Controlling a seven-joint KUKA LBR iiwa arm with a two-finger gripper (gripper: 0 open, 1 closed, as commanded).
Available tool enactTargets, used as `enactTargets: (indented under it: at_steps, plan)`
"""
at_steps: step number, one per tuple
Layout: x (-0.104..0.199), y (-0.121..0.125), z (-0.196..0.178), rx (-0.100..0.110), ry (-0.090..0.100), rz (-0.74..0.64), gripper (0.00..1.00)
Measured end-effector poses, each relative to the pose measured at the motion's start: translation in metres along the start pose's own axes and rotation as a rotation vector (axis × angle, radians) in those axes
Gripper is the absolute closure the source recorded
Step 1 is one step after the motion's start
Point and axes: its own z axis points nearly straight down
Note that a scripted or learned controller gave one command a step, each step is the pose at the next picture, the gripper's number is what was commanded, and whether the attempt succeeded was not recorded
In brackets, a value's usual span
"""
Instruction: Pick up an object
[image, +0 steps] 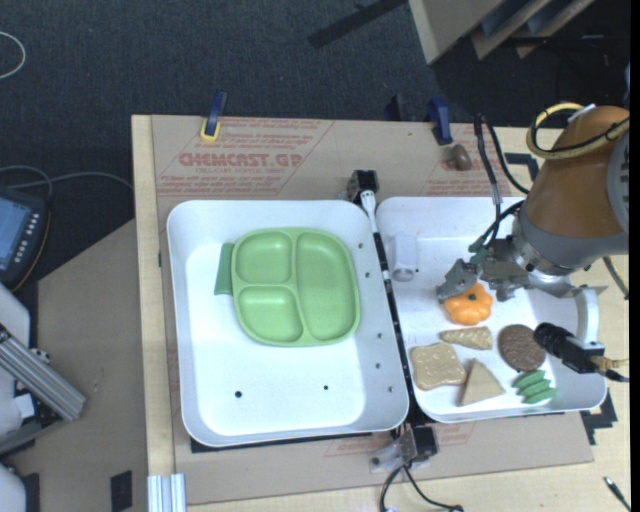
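One orange pumpkin (468, 307), roundish with no clear long axis, sits in the right bin (430, 225). Claw (465, 280) directly above it, touching; its opening cannot be told.

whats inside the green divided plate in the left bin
Nothing visible lies in the green plate; all three of its compartments show bare green. It covers part of the left bin floor, so whatever is beneath it cannot be seen.

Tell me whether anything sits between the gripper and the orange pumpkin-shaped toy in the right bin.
Nothing visible does. The gripper hangs directly over the small orange pumpkin-shaped toy, right at its top. The tan bread-slice toy and brown round patty lie nearer the camera, off that path.
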Motion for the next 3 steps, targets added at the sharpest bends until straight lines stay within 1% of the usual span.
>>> enactTargets:
  at_steps: [1,2,3]
  plan:
    - [-0.002,-0.004,0.063,0.0,-0.001,0.001,0.0]
    - [-0.002,-0.004,0.09,-0.005,-0.002,0.0,0.0]
    - [-0.002,-0.004,0.079,-0.008,-0.002,0.002,1.0]
